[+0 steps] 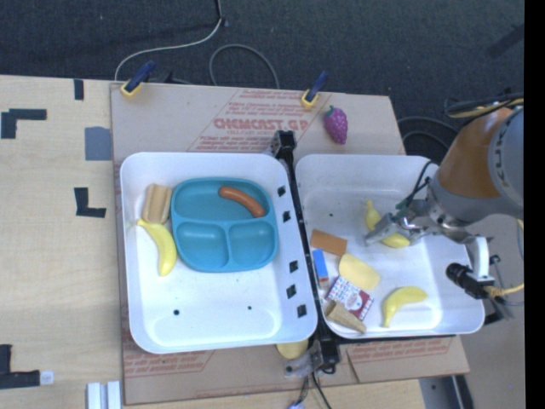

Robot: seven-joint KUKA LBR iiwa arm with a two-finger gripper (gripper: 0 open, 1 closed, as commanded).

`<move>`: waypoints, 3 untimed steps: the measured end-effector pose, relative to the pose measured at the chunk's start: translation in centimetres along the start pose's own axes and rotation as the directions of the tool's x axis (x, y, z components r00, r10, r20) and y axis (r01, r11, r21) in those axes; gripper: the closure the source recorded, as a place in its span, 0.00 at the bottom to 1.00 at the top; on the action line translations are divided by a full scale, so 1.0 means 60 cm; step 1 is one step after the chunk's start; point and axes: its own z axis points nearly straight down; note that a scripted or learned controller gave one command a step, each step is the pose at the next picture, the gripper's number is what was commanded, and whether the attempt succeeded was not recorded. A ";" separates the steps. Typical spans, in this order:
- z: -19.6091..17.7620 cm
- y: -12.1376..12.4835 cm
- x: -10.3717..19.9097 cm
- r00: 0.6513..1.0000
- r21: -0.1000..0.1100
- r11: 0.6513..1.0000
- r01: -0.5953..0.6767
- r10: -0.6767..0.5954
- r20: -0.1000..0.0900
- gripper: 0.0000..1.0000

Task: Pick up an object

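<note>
Nearest the viewer, in the right bin (443, 318), a yellow banana (402, 301) is lying beside a small snack packet (347, 299) and a pale yellow slab (358, 272). Further back, the jaws (385, 231) are reaching in from the right, touching a small yellow piece (395, 241); I cannot tell how far open they are. In the left bin (213, 331), a blue tray (225, 226) is holding a sausage (243, 199). Beyond both bins, purple grapes (335, 124) are resting on the surface.

You can read red lettering "CHEMCAST GP" printed upside-down on the brown board (247, 126) under the bins; print on the small packet (349, 296) is illegible.
</note>
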 end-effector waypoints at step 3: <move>-0.084 -0.046 0.085 1.000 0.013 1.000 -0.001 0.001 -0.003 1.00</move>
